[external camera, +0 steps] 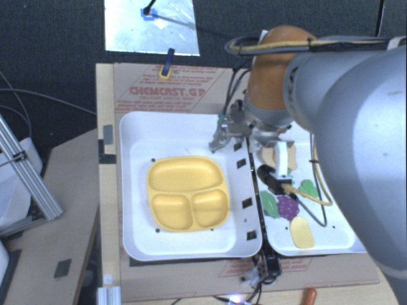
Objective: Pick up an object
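My gripper (220, 140) hangs over the back right corner of the left bin (131, 170), close to the divide between the bins, with nothing visible in it. A yellow three-compartment tray (187, 192) lies in the middle of that bin, in front and to the left of the gripper. In the right bin (334, 241) lie a green leaf (268, 203), a purple grape bunch (288, 206), a pale yellow oval piece (302, 232), a small green piece (309, 187) and a tan slice (287, 156). The arm hides much of the right bin.
Both bins rest on a cardboard sheet (165, 91) with red print. A blue and yellow clip (167, 63) lies at its back edge, below a shiny plate (151, 18). An aluminium frame (28, 173) stands at the left.
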`<action>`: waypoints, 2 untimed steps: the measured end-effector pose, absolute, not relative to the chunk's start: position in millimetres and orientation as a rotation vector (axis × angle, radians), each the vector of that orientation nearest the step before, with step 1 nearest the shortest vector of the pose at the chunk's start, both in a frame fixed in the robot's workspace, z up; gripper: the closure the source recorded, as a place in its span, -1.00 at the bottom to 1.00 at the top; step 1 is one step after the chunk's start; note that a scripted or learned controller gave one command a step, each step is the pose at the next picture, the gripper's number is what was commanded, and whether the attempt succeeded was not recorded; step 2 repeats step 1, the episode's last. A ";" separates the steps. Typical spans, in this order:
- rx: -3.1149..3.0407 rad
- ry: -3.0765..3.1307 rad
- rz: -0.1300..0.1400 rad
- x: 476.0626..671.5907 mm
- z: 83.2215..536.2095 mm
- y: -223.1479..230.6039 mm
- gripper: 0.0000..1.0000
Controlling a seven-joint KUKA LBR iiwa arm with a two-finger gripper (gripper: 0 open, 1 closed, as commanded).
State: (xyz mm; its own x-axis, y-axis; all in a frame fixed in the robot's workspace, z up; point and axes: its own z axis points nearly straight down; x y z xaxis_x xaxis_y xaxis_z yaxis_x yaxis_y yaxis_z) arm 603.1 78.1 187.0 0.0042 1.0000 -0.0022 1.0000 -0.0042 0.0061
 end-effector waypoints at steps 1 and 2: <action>2.212 2.221 0.011 636.3 93.3 111.7 -1.00; 2.212 2.221 0.011 636.3 93.3 111.7 -1.00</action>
